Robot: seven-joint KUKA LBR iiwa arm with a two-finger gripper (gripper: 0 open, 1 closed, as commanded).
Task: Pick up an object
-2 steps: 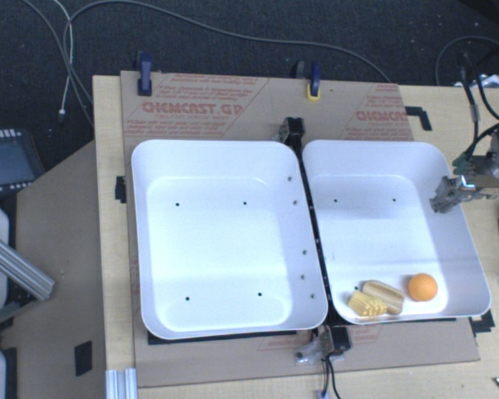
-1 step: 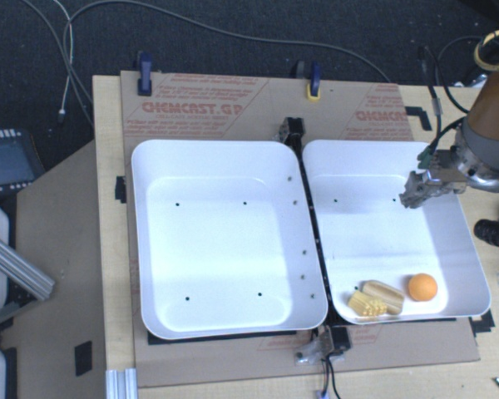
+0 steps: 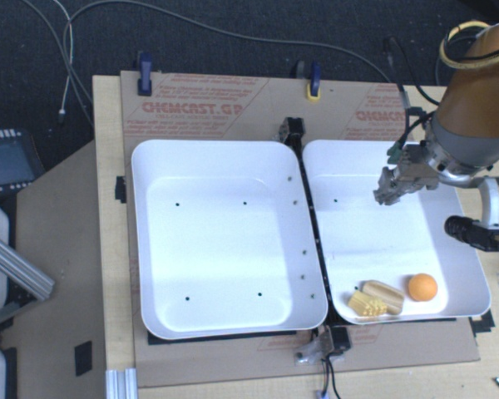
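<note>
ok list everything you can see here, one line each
left bin: 1, white, left half of the bench
right bin: 1, white, right half, beside the left one
orange ball: 1, orange, near corner of the right bin
corn cob: 1, yellow, near edge of the right bin
bread roll: 1, tan, beside the corn cob
clamps: 2, blue, far edge of the board
cables: several, grey, on the dark floor
arm: 1, grey and orange, from the right
gripper: 1, grey, over the right bin's far part

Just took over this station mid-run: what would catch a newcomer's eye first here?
The orange ball in the right bin, near its front edge, stands out most. Beside it lie a tan bread-like piece and a yellow corn cob. The gripper hangs above the same bin's far side, apart from all three.
</note>
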